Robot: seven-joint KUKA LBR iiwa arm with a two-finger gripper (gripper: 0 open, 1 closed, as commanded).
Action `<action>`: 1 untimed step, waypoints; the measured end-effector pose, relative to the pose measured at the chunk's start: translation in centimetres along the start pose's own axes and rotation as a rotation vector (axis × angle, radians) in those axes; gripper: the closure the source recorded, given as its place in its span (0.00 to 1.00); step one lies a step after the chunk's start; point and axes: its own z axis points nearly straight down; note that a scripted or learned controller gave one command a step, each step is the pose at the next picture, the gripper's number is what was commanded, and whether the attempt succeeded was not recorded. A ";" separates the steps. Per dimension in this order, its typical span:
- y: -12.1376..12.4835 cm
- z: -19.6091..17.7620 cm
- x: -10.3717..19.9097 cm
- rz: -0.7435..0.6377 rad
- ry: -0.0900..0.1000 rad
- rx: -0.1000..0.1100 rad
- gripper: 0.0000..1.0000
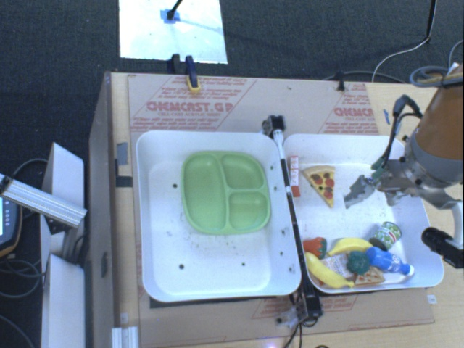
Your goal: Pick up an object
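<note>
Objects for picking sit in the right bin (330, 142), most of them crowded at its lower edge in the lower right of the frame. A toy pizza slice (322, 183) lies alone near the bin's upper left part, tan crust up top, yellow wedge dotted red, tip pointing down. Down in the pile there is a yellow banana (350, 246) curving over a second, paler banana (326, 271), a small red piece (314, 246) at their left end, a dark green lump (357, 263), a blue bottle (387, 261) lying on its side with a white cap end, and just above it a little can (388, 234) with a green and white label whose writing is too small to read. A flat brown and white item (368, 276) peeks out under the bottle.

The left bin (156, 216) holds a pale green divided tray (225, 193) with three compartments. The board (217, 100) under both bins carries red print reading CHEMCAST GP, repeated at the upper right corner at a slant.

The gripper (357, 192) reaches in from the right, hanging over the right bin just right of the pizza slice and apart from it, its grey fingers (360, 189) pointing left and down. Nothing shows between them, and I can't tell how far apart they stand. The orange band of the arm (441, 125) sits at the right edge of the frame.
</note>
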 end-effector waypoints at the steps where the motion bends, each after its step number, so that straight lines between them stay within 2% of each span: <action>1: -0.8 6.0 -4.4 0.003 0.000 0.002 0.00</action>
